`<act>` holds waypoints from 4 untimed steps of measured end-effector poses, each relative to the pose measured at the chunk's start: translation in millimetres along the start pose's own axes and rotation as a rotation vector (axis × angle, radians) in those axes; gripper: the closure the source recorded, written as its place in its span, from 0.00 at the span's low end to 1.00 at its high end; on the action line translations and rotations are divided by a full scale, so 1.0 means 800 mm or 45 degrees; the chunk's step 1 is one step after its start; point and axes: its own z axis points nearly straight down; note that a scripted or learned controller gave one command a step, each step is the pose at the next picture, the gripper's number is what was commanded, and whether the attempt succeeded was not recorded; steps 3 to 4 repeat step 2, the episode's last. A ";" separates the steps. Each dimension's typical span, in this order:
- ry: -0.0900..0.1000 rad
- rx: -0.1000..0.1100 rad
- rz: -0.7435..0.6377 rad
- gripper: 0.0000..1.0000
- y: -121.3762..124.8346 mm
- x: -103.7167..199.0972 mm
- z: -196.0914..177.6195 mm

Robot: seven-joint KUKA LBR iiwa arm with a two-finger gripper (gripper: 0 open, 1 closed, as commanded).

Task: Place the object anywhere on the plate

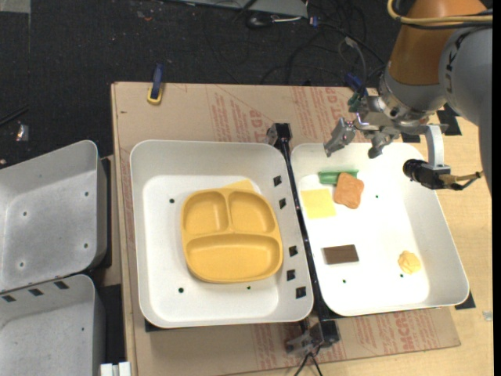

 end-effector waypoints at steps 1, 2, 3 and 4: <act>-0.002 -0.017 -0.002 0.00 0.003 0.000 -0.011; -0.002 -0.012 0.000 0.00 -0.006 0.003 0.047; -0.002 -0.012 0.000 0.00 -0.006 0.003 0.047; -0.002 -0.012 0.000 0.00 -0.006 0.003 0.047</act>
